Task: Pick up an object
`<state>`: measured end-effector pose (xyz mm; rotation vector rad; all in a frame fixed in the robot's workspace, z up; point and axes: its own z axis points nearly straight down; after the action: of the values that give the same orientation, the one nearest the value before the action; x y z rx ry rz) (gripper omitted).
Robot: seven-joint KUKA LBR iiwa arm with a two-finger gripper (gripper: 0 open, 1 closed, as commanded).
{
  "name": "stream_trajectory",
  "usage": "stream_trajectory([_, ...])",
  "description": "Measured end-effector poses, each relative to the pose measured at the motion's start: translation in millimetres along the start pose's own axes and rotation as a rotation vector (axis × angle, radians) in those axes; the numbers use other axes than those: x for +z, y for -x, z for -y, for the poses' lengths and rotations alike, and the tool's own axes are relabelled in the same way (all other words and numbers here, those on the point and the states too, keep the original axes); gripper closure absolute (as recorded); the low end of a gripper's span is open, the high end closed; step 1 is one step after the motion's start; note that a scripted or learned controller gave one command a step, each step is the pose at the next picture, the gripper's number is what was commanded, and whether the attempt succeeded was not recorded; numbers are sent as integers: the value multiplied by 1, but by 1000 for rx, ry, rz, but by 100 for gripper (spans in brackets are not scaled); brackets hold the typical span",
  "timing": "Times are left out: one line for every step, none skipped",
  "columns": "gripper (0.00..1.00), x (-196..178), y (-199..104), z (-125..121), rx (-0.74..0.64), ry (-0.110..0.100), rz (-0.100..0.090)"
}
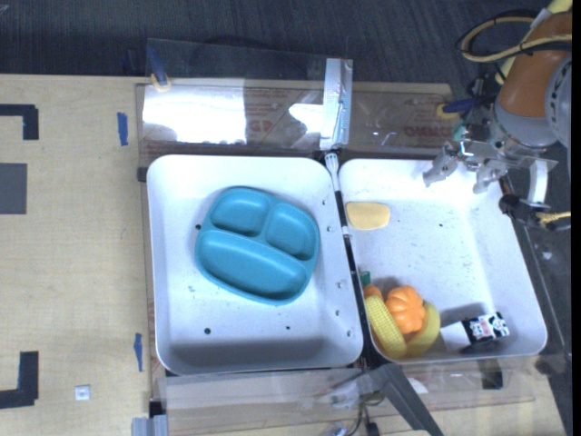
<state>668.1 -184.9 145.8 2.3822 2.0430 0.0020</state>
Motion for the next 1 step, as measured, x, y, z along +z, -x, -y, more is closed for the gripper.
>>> stream_trajectory([0,12,10,-1,-1,-3,0])
